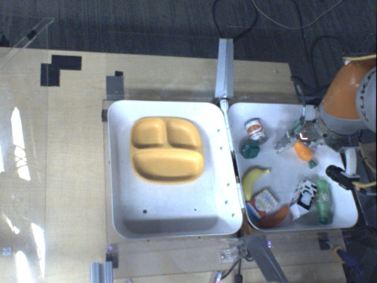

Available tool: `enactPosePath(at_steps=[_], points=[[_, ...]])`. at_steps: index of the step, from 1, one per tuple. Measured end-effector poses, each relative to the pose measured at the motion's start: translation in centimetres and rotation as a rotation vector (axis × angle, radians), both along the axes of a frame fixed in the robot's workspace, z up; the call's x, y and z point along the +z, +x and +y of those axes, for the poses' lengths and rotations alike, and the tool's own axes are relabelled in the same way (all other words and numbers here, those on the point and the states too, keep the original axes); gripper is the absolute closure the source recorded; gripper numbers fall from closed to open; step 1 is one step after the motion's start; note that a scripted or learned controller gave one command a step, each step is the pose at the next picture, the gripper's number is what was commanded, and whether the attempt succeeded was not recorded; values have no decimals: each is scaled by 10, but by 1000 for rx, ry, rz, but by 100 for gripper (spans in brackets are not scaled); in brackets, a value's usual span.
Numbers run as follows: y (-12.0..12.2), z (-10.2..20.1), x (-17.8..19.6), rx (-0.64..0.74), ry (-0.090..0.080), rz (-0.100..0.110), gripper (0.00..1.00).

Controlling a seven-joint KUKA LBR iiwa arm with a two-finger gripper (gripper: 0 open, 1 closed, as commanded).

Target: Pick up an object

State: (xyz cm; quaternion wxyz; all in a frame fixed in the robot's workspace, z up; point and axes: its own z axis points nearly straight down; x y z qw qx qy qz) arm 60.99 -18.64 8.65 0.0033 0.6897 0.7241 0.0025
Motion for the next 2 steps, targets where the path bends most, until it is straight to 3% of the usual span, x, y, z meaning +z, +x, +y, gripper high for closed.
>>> enactPosePath(at_steps=[1, 2], points=[[2, 2, 8, 3, 2, -3, 100], [-15, -19, 113, 134, -1, 5, 100]])
